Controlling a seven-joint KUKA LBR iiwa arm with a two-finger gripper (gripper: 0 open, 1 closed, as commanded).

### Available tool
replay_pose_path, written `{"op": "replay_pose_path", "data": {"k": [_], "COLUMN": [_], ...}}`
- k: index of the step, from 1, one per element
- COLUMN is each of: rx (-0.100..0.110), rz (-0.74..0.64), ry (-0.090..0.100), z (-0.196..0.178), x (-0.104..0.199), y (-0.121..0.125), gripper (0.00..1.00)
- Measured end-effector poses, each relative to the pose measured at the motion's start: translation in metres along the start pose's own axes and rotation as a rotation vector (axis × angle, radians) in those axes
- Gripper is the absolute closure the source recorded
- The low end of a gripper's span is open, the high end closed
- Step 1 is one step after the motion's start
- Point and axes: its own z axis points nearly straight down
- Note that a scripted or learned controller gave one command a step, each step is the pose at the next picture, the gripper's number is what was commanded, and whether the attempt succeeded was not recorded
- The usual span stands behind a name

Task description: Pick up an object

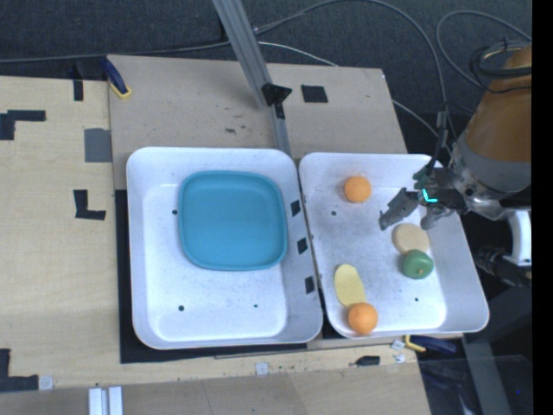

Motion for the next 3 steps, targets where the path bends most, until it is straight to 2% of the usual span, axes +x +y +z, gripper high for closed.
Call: {"op": "replay_pose_path", "data": {"k": [1,2,3], "rx": [0.000,0.005,0.006], "rz": [0.000,0.001,0.000], "ry": [0.000,0.001,0.001], "z": [0.000,0.057,0.120], "x": [0.000,-0.008,-0.004], "y": [0.000,-0.004,-0.004], "gripper": [0.00,0.00,0.00]}}
